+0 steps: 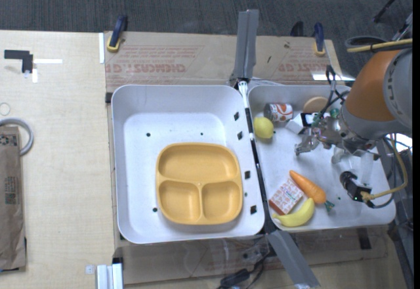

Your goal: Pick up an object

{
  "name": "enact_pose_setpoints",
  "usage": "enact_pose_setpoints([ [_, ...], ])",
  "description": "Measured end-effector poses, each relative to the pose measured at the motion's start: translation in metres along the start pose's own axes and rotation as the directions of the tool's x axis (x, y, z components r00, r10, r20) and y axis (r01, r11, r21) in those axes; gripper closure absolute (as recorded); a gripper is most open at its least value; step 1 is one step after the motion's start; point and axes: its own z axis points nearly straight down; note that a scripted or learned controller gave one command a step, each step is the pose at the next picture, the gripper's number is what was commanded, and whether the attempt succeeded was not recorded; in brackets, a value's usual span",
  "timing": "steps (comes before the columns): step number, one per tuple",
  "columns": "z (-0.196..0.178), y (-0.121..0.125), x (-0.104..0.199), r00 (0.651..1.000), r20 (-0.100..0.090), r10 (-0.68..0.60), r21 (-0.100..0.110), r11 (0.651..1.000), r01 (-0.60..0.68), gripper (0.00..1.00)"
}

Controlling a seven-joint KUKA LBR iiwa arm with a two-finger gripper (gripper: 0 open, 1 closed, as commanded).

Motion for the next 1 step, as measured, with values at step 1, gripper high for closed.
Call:
enact_pose_setpoints([
  [1, -0.0507, -0.0797, 0.0241, 0.970, -0.001, 0.243, 0.002, 0.970, -0.243, 0.00],
])
